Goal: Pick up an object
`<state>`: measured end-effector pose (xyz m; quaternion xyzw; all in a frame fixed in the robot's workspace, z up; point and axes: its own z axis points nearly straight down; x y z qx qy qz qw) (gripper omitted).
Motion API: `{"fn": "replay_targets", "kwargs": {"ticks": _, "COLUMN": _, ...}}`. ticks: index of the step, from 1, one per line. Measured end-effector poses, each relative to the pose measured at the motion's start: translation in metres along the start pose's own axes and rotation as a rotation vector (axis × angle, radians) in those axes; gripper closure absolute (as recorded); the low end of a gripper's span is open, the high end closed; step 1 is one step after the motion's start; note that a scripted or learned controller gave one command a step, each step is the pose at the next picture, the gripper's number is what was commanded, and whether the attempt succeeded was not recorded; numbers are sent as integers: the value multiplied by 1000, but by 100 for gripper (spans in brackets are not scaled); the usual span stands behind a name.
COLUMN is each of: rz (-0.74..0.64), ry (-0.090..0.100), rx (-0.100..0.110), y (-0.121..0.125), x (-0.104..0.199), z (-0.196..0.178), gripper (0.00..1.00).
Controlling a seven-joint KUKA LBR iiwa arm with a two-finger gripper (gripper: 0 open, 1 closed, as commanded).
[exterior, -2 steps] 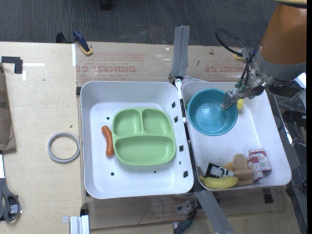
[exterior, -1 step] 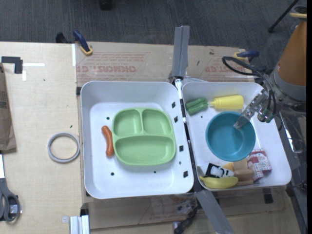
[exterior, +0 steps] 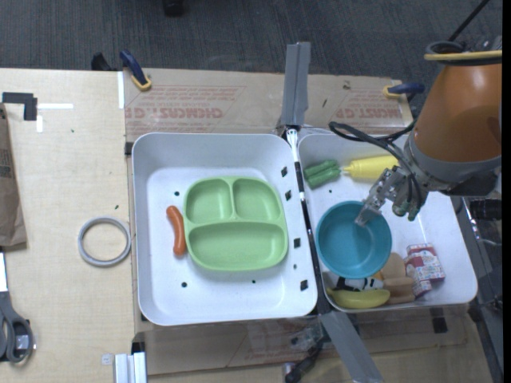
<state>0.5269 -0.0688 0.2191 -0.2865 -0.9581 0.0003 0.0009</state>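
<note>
Blue bowl (exterior: 354, 239) crowded by banana (exterior: 359, 298), can (exterior: 424, 266) and corn (exterior: 369, 167); gripper (exterior: 369, 211) above, grip state unclear

Two bins sit side by side on the desk (exterior: 64, 174). In the left bin (exterior: 152, 278) a tray (exterior: 235, 223) lies centred, a carrot (exterior: 177, 230) just left of it. In the right bin (exterior: 455, 290), a bowl (exterior: 354, 239) sits at left; corn (exterior: 369, 167) and a cucumber (exterior: 322, 172) lie behind it, a banana (exterior: 359, 298) before it, a can (exterior: 424, 266) to its right. A ring (exterior: 104, 240) lies on the desk left of the bins.
</note>
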Motion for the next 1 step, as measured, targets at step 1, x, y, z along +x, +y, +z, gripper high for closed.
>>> {"fn": "replay_targets", "kwargs": {"ticks": 1, "rz": 0, "ry": -1, "rx": 0, "y": 0, "x": 0, "z": 0, "gripper": 0}}
